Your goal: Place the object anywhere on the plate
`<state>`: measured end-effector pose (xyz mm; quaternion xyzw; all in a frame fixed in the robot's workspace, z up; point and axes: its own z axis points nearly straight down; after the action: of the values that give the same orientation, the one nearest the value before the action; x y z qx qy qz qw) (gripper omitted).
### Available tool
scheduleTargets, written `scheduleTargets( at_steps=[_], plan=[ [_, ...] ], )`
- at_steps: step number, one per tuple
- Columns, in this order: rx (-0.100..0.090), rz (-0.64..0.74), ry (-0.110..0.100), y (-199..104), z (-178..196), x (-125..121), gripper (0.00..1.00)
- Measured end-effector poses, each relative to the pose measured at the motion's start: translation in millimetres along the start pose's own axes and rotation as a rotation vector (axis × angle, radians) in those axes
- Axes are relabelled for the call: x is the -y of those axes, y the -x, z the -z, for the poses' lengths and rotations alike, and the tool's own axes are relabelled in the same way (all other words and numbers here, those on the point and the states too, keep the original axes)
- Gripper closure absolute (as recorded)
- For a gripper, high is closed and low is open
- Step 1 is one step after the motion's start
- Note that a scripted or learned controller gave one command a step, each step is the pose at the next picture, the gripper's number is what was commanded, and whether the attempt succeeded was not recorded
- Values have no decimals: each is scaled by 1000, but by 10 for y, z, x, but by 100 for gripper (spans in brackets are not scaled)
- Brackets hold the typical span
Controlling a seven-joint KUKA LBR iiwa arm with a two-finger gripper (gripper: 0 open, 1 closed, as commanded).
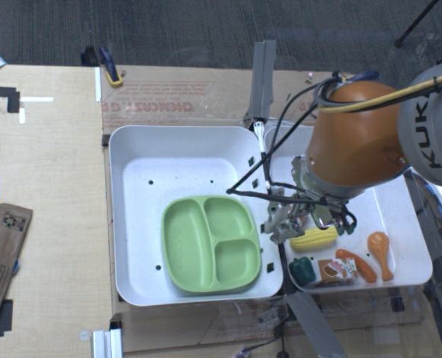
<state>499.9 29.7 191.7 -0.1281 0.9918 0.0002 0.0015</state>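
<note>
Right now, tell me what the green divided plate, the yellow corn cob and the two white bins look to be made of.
Green divided plate: likely moulded plastic, matte, with uniform colour and soft rounded ridges. Yellow corn cob: probably toy plastic or rubber, with a faint sheen; too small to be sure. Left white bin and right white bin: seemingly thin plastic, smooth, with rounded rims.

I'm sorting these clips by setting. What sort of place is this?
Probably a robotics lab workbench: a KUKA arm over two white bins, toy food such as a corn cob, and a green divided plate.
</note>
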Motion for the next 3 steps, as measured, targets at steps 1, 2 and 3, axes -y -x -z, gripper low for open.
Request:
scheduleTargets(
  at_steps=[1, 2, 3],
  plan=[
    [-1, 27, 1, 208, 164, -672, 100],
    [-3, -68, 1, 199, 55, -588, 100],
    [-4, -340, -1, 231, -309, -1405, 100]
  ],
)
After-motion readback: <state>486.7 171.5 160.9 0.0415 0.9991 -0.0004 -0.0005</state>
